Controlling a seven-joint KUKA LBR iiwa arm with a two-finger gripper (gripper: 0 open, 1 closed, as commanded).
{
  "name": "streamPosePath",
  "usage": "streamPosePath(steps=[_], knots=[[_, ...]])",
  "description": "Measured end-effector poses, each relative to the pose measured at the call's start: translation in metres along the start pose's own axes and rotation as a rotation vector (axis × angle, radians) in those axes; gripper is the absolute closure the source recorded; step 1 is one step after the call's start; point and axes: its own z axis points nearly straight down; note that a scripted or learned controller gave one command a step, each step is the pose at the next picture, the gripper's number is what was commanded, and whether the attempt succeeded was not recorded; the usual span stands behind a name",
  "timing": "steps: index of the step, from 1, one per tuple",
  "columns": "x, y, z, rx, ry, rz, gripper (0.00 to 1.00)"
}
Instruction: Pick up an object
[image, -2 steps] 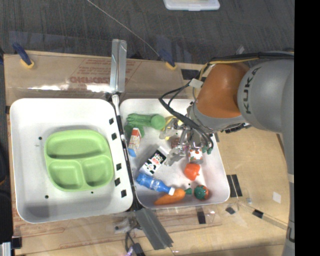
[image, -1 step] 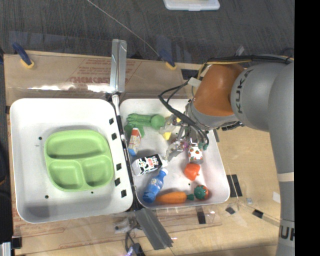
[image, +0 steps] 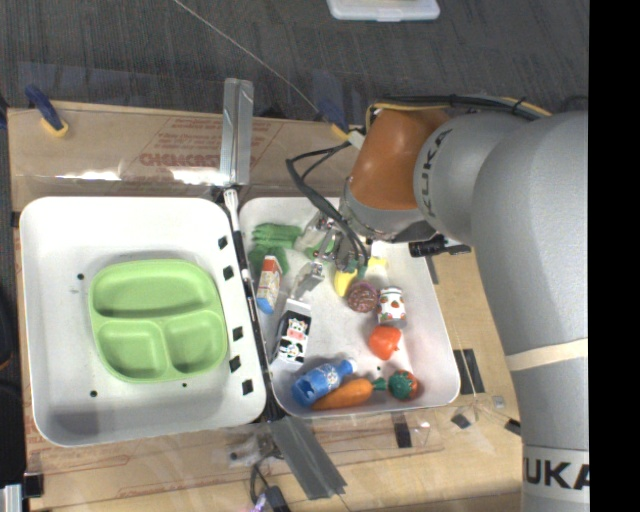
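My gripper (image: 325, 255) is down in the right bin (image: 440, 345), near its back left part, under the grey wrist and orange band. It hangs beside a yellow piece (image: 349, 277) and a dark red ball (image: 362, 297), just right of a green toy (image: 272, 238). A white and orange bottle (image: 268, 283) lies along the bin's left wall. Nearer the front are a black and white carton (image: 292, 336), a blue bottle (image: 322, 379), an orange carrot (image: 346, 394), a red tomato (image: 384, 341) and a small white can (image: 391, 304). I see nothing clearly held.
The left bin (image: 50, 300) holds a green divided plate (image: 157, 319). A metal divider bar (image: 236, 130) runs between the bins at the back. The big grey arm covers the bench's right side. A green and red toy (image: 401, 384) lies at the right bin's front corner.
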Motion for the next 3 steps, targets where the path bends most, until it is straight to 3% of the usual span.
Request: streamPosePath(steps=[1,2,3], knots=[[-0.001,0.002,-0.012,0.001,-0.003,-0.008,1.0],[-0.011,-0.087,-0.042,0.002,-0.003,-0.291,1.0],[-0.047,-0.074,-0.171,0.002,-0.011,-0.065,1.0]])
